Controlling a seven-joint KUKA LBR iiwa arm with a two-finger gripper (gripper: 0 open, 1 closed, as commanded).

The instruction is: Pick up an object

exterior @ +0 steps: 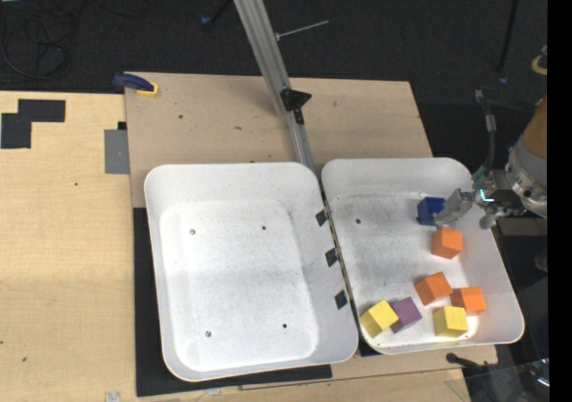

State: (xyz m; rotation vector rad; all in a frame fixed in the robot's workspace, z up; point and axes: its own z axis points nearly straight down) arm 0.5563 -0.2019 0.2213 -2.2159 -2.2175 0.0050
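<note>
My gripper (458,205) reaches in from the right, low over the upper right part of the right bin (384,179). A blue block (430,209) lies right beside its fingertips on the left, touching or nearly so. An orange block (447,242) sits just below the gripper. Further toward the front corner lie another orange block (433,287), a third orange one (471,300), two yellow blocks (380,315) (450,321) and a purple block (406,312).
The left bin (179,190) stands beside the right one, joined by black clips (330,255). A slanted aluminium bar (265,52) rises behind the bins. A blue and yellow clamp (134,83) lies at the bench's far left corner.
</note>
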